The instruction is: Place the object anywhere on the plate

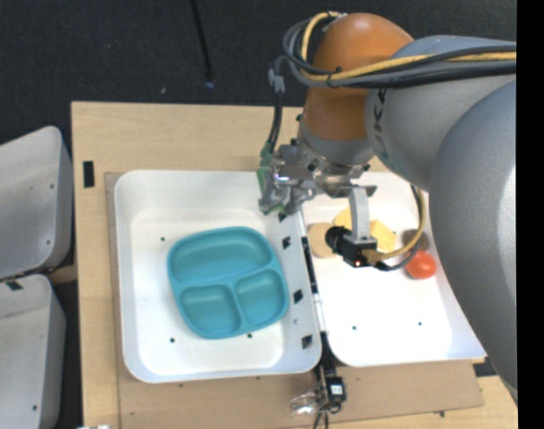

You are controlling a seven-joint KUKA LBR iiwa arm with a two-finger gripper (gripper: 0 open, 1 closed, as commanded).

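The teal divided plate [225,280] lies in the left white bin [142,239] with nothing on it. In the right bin [388,329], a yellow object [385,238], a tan round piece [319,239] and a small red-orange ball [421,264] lie close together near the far side. My gripper [283,195] hangs under the orange-banded wrist, above the divider between the bins. It is just beyond the plate's far right corner and left of the yellow object. The wrist hides part of the yellow object.
The big grey arm covers the right bin's far right side. The wooden bench edge [93,239] runs along the left of the bins. A small metal clip [312,402] sits at the bench's near edge.
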